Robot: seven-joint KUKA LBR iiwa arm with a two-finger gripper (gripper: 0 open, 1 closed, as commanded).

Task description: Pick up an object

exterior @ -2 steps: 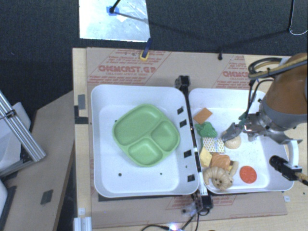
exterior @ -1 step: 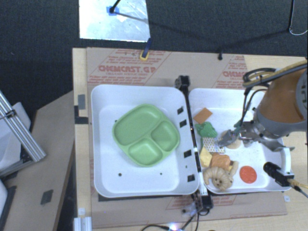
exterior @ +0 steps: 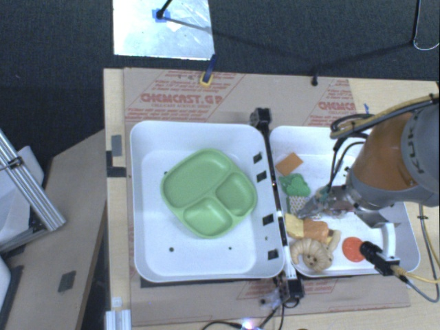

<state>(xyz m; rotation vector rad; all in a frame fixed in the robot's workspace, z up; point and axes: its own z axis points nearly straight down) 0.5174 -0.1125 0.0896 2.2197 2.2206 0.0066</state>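
Arm (exterior: 395,163): grey casing, broad orange band above wrist. Black cables loop along upper side. End effector (exterior: 323,203): dull metallic grey.

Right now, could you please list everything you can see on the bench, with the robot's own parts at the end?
Shallow white plastic bins: two, white, side by side on the bench.
Light green divided plastic plate: one, three compartments, in the left bin.
Orange flat wedge-shaped toy: one, orange, far part of the right bin.
Dark green leafy toy: one, green, right bin, beside the divider.
Yellow block-shaped toy: one, yellow, right bin, near the divider.
Tan ridged pastry-shaped toy: one, tan, near corner of the right bin.
Red round flat toy: one, red, near side of the right bin.
Grey arm with orange band: one, reaching over the right bin.
Claw: one, low among the toys.
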